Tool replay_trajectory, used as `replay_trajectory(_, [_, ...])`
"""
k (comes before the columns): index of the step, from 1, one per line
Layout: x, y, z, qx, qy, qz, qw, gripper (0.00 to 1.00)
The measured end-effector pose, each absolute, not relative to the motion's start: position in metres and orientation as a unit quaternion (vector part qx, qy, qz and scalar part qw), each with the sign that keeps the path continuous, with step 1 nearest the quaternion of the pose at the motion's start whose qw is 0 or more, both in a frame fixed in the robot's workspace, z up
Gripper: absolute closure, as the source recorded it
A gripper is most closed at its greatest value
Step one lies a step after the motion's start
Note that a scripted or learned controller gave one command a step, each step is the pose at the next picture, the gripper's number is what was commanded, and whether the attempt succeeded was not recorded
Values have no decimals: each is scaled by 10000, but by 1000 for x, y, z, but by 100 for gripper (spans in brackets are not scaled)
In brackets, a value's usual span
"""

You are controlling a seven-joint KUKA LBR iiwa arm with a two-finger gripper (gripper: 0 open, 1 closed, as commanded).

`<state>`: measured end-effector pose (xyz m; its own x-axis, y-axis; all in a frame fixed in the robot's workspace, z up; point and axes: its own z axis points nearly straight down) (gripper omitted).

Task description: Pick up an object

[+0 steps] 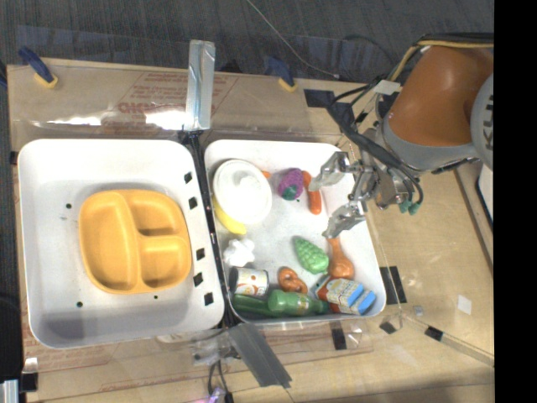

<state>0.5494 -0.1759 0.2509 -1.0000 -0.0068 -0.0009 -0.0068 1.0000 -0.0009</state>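
Overhead slanted view of two white bins side by side on the surface [436, 250]. All places are given relative to the right bin [373, 259].

The arm [436, 99], grey with an orange band, reaches in over the bin's right rim. Its jaws [342, 193] hang above the bin's right part, released, the two fingers [334, 170] spread apart with nothing between them. One finger lies toward the bin's far right corner, the other nearer mid-rim, just above the drumstick.

Contents of the bin:
- white bowl [242, 186], far left part, resting over a yellow piece [228, 221]
- purple grapes [290, 182], far middle, just right of the bowl
- carrot [314, 193], beside the grapes, close to the far finger
- white lump [238, 251], left side, below the bowl
- green cone [310, 254], centre
- drumstick [338, 260], right of centre, its thin end pointing toward the near finger
- can [249, 282], near left corner
- pretzel [291, 279], near middle, just right of the can
- green bottle [277, 303], lying along the near wall
- carton [349, 296], near right corner, white with blue, tilted

The left bin [42, 175], touching the right bin's left wall, holds a yellow tray [134, 240] with three compartments. A cable [277, 32] runs across the dark floor beyond the bins.
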Motion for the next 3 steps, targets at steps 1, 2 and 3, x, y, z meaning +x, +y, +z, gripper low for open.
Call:
replay_trajectory(1, [504,-197,114,355,9994,-5,19,0])
replay_trajectory(2, [496,-209,97,288,9996,-12,62,0])
replay_trajectory(3, [498,-207,108,239,9997,-16,73,100])
